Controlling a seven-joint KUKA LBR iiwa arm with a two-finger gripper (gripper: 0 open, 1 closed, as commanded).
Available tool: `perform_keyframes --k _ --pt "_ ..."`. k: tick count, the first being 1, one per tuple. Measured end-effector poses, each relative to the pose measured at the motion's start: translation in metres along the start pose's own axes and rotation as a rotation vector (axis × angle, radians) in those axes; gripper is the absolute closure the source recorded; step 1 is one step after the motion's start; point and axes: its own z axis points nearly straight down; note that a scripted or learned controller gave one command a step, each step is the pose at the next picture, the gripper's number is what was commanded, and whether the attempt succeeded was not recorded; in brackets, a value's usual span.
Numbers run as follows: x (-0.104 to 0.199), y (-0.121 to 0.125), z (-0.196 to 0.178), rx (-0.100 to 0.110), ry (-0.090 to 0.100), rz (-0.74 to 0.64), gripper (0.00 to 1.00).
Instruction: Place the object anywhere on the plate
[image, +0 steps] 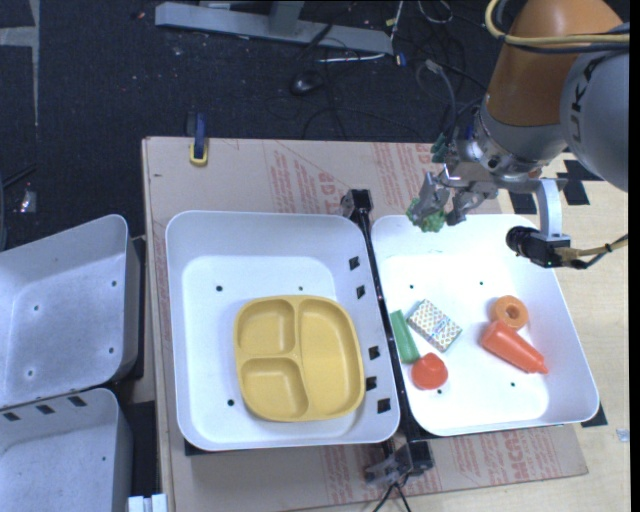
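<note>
A yellow plate (298, 357) with three compartments lies in the left bin (200, 250), and nothing rests on it. My gripper (437, 212) hangs over the far left corner of the right bin (560, 290), well right of and beyond the plate. A small dark green object (431, 221) sits between its fingertips, lifted off the bin floor. The fingers are closed around it.
The right bin floor holds a green stick (404, 335), a patterned white box (435, 324), a red piece (430, 372), an orange ring (510, 311) and an orange carrot shape (514, 347). A black divider (372, 290) separates the bins. A spare white tray (60, 300) sits at left.
</note>
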Motion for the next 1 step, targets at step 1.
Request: perform_keyframes --k 1 --pt "0.0412 -0.0146 0.0143 0.002 0.000 0.001 1.00"
